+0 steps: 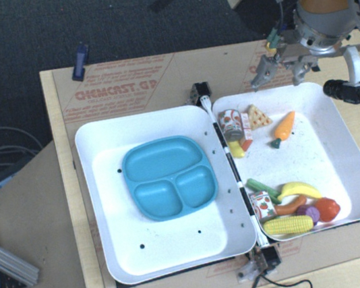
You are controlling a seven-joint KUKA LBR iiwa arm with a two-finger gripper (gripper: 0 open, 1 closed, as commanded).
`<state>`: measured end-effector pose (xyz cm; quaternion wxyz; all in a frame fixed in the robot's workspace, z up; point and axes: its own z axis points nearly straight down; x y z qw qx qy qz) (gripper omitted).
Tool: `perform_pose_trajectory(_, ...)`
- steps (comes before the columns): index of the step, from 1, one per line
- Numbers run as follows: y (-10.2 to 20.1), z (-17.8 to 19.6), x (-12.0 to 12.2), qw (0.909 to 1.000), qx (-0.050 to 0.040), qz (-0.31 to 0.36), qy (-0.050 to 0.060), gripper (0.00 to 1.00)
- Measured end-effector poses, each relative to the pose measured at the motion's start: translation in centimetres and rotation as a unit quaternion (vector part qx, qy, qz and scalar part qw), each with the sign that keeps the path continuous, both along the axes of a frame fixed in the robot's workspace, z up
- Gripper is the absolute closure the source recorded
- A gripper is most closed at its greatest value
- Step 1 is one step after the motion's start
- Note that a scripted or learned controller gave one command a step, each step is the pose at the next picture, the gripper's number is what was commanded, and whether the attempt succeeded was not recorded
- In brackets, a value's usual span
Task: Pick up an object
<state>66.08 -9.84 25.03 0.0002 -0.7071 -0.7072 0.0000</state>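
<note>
A: Quick pass. Right bin [344,146] holds all the toy food. Carrot [284,127] lies alone toward the far side, orange, green stub pointing near-left. Clear space around it, so that looks like the easiest pick.

B: Handling?

A: Judging by looks, small hollow plastic: light, stiff, a bit slick, and tapered, so it could squirt out of a pinch. Best taken across the thick middle, fingers square to its long axis.

B: Other candidates?

A: Can [231,124] and cracker [257,117] sit at the far-left corner of that bin, tight against the divider, with a small yellow piece just near of the can. Near-left corner is a heap: corn [289,225], banana [298,190], tomato [326,208], a green piece, a second small can [263,205]. All touching, hard to get fingers between.

B: Left bin?

A: Left bin [114,240] has only a blue divided plate [169,176]. Not a likely grab.

B: Arm pose?

A: Arm comes in from the far right, orange band up top, wrist pointed down. Gripper [281,68] hangs over the bin's far rim, far of the carrot, well apart from it. Fingers [263,72] are spread, nothing between them.

B: Next need?

A: Probably travel nearward over the carrot, then descend.
</note>
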Motion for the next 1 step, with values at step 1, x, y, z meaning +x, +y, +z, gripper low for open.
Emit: perform_pose_trajectory(1, -3.56, -14.32, -1.55, 1.0000, -0.0013, 0.000, -0.004, 0.00)
